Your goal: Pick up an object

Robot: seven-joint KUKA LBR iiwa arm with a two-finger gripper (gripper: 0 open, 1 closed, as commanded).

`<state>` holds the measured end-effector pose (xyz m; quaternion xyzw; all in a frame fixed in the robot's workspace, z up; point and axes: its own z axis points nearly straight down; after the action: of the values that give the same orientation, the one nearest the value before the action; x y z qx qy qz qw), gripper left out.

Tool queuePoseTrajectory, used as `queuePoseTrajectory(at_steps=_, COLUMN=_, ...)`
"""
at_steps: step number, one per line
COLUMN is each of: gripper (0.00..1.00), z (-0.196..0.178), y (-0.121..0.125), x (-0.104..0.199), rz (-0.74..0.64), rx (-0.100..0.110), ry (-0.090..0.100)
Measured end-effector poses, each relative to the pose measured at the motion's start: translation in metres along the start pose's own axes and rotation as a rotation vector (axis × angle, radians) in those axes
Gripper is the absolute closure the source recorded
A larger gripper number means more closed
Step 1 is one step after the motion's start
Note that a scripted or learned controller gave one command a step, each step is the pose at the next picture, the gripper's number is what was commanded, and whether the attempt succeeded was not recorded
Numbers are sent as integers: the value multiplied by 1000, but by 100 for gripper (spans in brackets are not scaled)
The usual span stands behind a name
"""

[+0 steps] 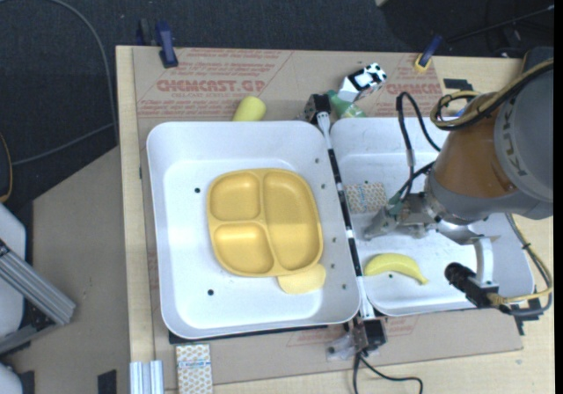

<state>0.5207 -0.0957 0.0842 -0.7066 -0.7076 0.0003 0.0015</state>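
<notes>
- A banana (396,266) is seen lying in the right bin (413,300), at its near wall.
- The gripper (380,223) is placed just beyond the banana, apart from it; its state cannot be told.
- A patterned sponge (364,197) is noted just beyond the gripper.

A yellow cylinder (250,108) lies on the bench (141,207) just beyond the left bin's (171,234) far rim. A black-and-white toy (364,79) sits near the bench's far edge, beyond the right bin (369,142). Blue clamps (164,43) (427,53) grip the far edge. A patterned card (193,367) lies at the near edge, beside a metal bracket (146,375).
</notes>
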Motion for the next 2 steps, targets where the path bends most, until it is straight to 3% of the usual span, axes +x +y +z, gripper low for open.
queuePoseTrajectory(at_steps=1, gripper=0, z=-1, y=119, x=-23, rz=0, rx=-4, ry=-3)
queuePoseTrajectory(at_steps=2, gripper=0, z=-1, y=102, x=-46, rz=1, rx=0, ry=-2)
